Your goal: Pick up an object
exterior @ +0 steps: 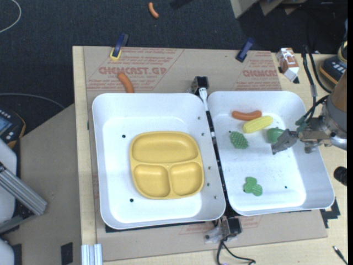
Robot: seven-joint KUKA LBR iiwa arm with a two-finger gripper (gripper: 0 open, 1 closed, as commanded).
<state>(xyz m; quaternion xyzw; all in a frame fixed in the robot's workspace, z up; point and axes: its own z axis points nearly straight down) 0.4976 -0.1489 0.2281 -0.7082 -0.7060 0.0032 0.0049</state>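
A dark carpeted floor surrounds a bench topped with a brown cardboard sheet (165, 65) printed with red lettering, and on it sit two shallow white bins side by side. The left bin (110, 115) holds a yellow divided plate (166, 164) with three compartments, lying flat near its middle. The right bin (314, 181) holds the loose toy food: an orange-red sausage (246, 115) near the far wall, a yellow corn cob (257, 124) just in front of it and touching or nearly touching it, a dark green textured piece (239, 140) nearer the bins' shared edge, and a bright green lumpy piece (253, 186) toward the near side, well apart from the others. The arm reaches in from the right, and its gripper (282, 141) hangs low over the right bin's right half, just beside a small green object (274, 134) (whether the tool touches or grips that object cannot be told at this angle). Outside the bins, another orange sausage (126, 82) lies on the cardboard behind the left bin, and a further one (153, 10) lies on the floor.
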